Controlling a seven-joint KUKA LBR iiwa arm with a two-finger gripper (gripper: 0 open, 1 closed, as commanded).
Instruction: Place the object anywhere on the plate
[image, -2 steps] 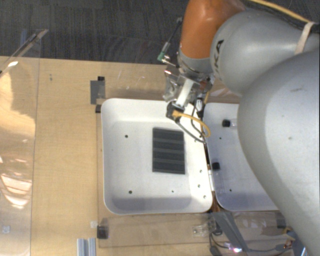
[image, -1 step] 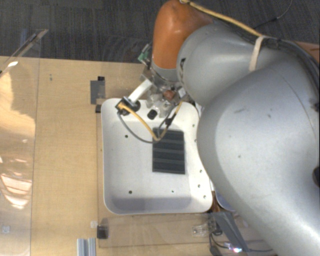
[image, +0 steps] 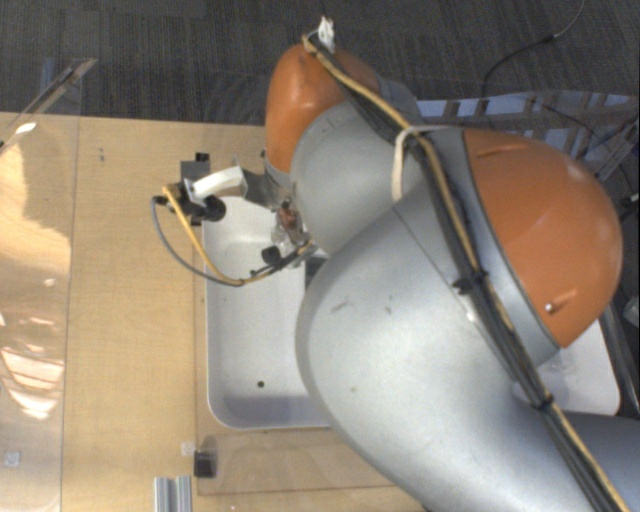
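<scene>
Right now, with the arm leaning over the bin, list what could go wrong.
1. The arm hides most of the white bin from the camera, so a missed or dropped placement could pass unnoticed.
2. Its wrist sits close to the bin's upper left corner, so a further move that way might knock the wall.

One cam, fixed overhead, looked down at slant; arm (image: 420, 330) v. near lens, bin (image: 235, 405) under gripper (image: 286, 238).
</scene>
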